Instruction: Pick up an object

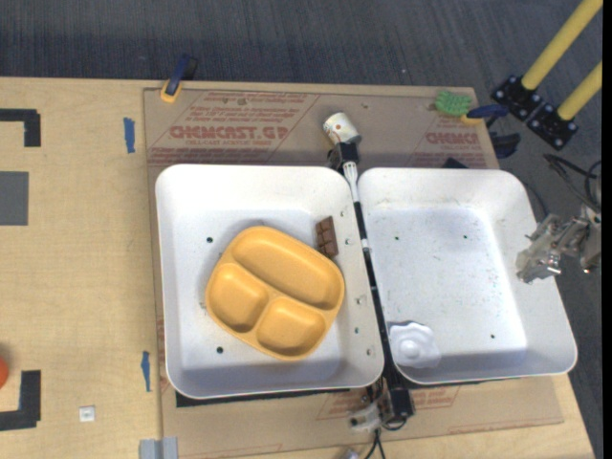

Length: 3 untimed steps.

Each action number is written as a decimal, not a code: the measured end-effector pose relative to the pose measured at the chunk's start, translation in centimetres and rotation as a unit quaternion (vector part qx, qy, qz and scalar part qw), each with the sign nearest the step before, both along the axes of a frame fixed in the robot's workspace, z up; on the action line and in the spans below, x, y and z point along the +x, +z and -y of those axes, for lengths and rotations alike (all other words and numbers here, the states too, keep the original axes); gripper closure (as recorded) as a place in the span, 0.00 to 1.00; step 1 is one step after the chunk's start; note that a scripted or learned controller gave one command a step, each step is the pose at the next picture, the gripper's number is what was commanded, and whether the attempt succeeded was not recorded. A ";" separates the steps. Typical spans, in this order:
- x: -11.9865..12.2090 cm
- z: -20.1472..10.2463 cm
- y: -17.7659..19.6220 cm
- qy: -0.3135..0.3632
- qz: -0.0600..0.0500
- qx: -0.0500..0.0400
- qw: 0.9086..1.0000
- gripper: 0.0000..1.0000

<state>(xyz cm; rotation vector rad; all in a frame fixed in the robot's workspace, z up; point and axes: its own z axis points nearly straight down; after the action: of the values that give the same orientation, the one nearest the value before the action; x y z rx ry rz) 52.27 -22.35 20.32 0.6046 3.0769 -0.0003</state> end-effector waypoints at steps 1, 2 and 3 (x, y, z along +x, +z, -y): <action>1.1 -0.2 1.5 0.204 0.000 -0.001 0.979 1.00; 1.3 -0.2 2.6 0.203 0.003 -0.002 0.979 1.00; 1.1 0.0 0.7 0.402 -0.001 -0.001 0.916 1.00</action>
<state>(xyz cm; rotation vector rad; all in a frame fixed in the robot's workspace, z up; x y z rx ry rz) 53.41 -22.31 21.01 -0.6838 3.0627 0.0003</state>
